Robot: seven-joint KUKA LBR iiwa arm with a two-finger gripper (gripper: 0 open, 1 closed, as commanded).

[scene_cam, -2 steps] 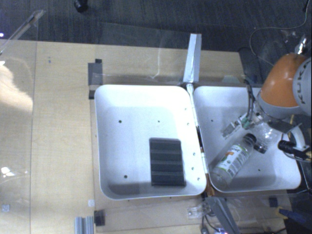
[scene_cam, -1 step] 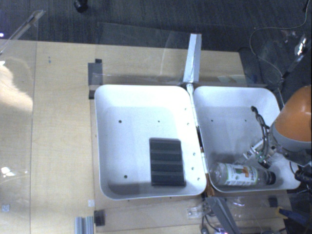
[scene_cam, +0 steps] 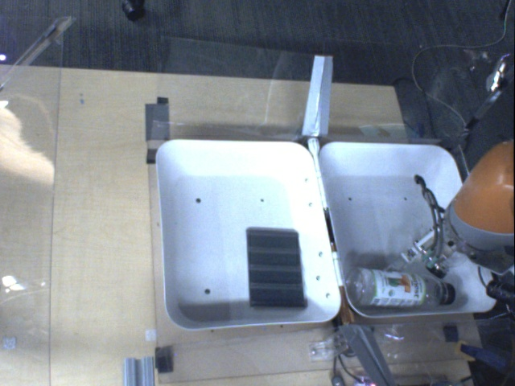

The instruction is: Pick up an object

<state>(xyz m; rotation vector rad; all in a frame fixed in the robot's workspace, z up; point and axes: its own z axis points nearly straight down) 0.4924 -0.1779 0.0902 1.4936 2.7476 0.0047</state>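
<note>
1. Bottle (scene_cam: 400,288) lies on its side in the right bin (scene_cam: 378,179), along the near wall, its dark cap pointing toward the view's right and its clear base toward the divider between the bins.
2. Its label is white with green and a touch of orange print; the body is clear plastic.
3. Gripper (scene_cam: 425,252) sits just above and behind the cap end of the bottle, low in the right bin.
4. Whether the claw is wide or narrow cannot be told: the metal parts are small and blurred, and the bottle is not seen between them.
5. Arm (scene_cam: 487,207) enters from the right, its orange band showing large over the bin's right wall, with grey casing below it.
6. A dark cable (scene_cam: 429,199) curls from the wrist up over the white floor of the right bin.
7. Black block (scene_cam: 275,268), ribbed and rectangular, lies flat in the left bin (scene_cam: 209,175), toward its near right part, close to the front wall but apart from the divider.
8. Both bins stand side by side on the wooden bench (scene_cam: 88,215), their inner walls touching.
9. A grey strip (scene_cam: 319,95) runs back from the joint between the bins.
10. Dark carpet (scene_cam: 241,6) lies beyond the bench.
</note>
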